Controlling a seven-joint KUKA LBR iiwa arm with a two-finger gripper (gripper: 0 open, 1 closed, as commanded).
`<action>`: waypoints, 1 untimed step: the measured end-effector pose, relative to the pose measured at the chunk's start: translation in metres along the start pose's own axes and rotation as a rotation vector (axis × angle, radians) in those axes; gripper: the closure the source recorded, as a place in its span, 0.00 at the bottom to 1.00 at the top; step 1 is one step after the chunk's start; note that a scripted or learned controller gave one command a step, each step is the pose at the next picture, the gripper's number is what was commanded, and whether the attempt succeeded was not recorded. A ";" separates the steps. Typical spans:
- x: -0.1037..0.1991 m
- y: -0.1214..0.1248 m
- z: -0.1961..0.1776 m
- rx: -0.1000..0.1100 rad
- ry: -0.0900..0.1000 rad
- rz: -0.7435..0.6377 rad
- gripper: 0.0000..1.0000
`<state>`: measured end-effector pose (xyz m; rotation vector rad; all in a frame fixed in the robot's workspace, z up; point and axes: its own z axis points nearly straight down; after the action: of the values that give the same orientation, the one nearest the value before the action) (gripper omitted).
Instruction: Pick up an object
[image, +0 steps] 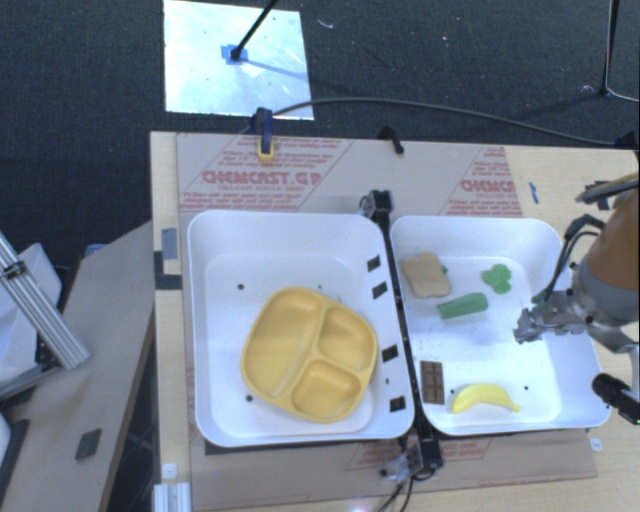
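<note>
The right bin holds a tan slice of bread, a green cylinder, a small green leafy piece, a brown chocolate bar and a yellow banana. My gripper hangs over the right part of this bin, to the right of the green cylinder and above the banana. Nothing shows between its fingers. The arm's orange band sits at the right edge of the view.
The left bin holds a yellow divided plate. A black divider with clips runs between the bins. A metal rail lies off the bench at the left.
</note>
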<state>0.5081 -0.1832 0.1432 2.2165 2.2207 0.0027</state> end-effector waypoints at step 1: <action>-0.003 -0.003 -0.045 -0.002 -0.001 -0.001 1.00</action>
<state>0.5047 -0.1858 0.1880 2.2139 2.2206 0.0042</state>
